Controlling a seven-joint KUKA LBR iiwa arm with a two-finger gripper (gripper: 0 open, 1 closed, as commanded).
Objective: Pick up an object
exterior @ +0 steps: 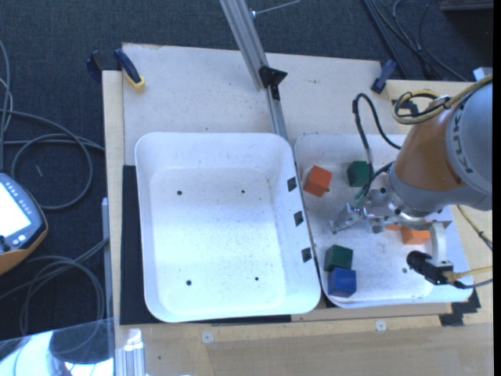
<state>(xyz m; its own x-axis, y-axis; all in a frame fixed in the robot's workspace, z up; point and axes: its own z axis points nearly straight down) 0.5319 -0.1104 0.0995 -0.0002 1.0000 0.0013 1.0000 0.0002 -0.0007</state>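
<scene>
The grey arm (454, 151) reaches in from the right — orange-banded wrist bent down, hand (348, 218) pointing left.

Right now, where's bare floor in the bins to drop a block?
The left bin floor is bare wall to wall. The right bin is crowded: orange block, green blocks, blue block, plus the gripper mid-bin.

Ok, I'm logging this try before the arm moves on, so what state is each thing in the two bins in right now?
Orange cube: loose on the right white bin floor.
Upper dark green cube: loose, near the arm.
Lower dark green cube: touching the blue one.
Blue cube: at the bin's near edge.
Orange block: partly hidden under the arm.
Gripper: low, grip unclear.
</scene>
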